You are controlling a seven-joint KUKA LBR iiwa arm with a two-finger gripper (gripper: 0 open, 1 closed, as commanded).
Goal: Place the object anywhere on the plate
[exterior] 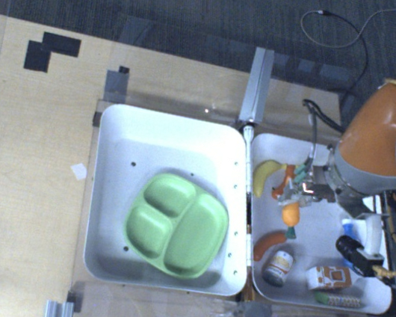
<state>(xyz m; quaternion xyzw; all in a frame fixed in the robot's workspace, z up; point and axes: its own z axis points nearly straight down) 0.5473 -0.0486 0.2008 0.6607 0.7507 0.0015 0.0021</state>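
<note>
We see 2 white bins side by side on the pale wooden bench (pixel 23 161). The left bin (pixel 121 140) holds the green plate (pixel 177 225), which lies flat toward the near side of the bin and is divided into 3 compartments, all bare.

The arm (pixel 383 141) reaches in from the right and hangs over the far part of the right bin (pixel 316 243). Its gripper (pixel 300 189) points down there, well apart from the plate. The view is too small and cluttered here, so we cannot tell whether the gripper is spread or pressed together, or whether it has anything in its grasp.

Just below the gripper in the view sits a small orange object (pixel 291 215), in the right bin. It is close to the tool, but we cannot tell whether the 2 touch. Beside the gripper, toward the divider, we see a red-orange piece (pixel 284 186) and next to that a yellow banana (pixel 266 175) lying along the bin's left wall.

Nearer the front of the right bin lie 4 more things: a brown-red sausage (pixel 269 243) set at a slant, a small jar (pixel 279 266) just beside it, a carton (pixel 330 277) on its side, and a green strip (pixel 340 301) against the front wall. All of them stay apart from the plate, on the other side of the divider.
</note>
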